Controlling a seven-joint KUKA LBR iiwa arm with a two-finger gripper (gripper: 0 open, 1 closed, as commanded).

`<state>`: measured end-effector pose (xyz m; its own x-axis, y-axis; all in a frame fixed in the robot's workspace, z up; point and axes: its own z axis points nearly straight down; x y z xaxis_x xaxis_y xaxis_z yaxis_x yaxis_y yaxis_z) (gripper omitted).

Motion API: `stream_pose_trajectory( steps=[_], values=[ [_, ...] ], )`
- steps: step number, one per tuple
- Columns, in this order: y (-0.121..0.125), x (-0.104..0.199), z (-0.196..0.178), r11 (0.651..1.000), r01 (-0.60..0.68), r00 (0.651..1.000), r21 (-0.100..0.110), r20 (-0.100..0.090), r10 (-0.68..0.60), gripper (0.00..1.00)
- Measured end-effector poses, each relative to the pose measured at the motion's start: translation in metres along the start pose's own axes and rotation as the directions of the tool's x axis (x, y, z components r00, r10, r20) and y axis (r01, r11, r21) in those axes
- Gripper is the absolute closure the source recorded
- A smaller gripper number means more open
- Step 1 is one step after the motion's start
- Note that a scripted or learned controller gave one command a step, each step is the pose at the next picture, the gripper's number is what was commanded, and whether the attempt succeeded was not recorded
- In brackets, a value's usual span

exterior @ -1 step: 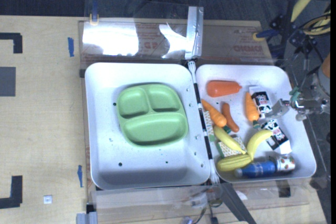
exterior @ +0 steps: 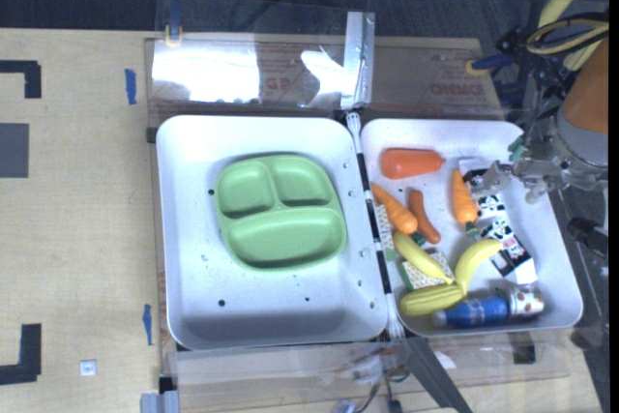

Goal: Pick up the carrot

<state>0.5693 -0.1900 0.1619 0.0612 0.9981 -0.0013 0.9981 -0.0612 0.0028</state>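
In the right bin (exterior: 566, 251), a small orange carrot (exterior: 462, 196) lies almost upright in the picture, next to a black-and-white spotted toy (exterior: 495, 218). A second, longer orange carrot-like piece (exterior: 395, 210) rests against the bin's left wall. My gripper (exterior: 520, 177) hangs over the bin's upper right part, just right of the small carrot and above the spotted toy. Nothing is visibly held in it. The grey arm with its orange band (exterior: 588, 106) comes in from the right edge.
The right bin also holds a fat orange-red oblong (exterior: 410, 162), a reddish sausage shape (exterior: 423, 216), two bananas (exterior: 476, 258), (exterior: 423, 258) and a blue bottle (exterior: 484, 309). A green divided plate (exterior: 280, 210) sits in the left bin (exterior: 184, 237).
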Motion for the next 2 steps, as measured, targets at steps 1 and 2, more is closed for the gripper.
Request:
stream_pose_trajectory(
  steps=[1, 2],
  values=[
    [0.032, -0.002, -0.077, 1.0, -0.013, 1.0, 0.001, 0.0, 0.013, 0.0],
    [0.026, 0.022, 0.0, 0.974, 0.226, 0.974, 0.004, -0.003, -0.226, 0.0]
  ],
)
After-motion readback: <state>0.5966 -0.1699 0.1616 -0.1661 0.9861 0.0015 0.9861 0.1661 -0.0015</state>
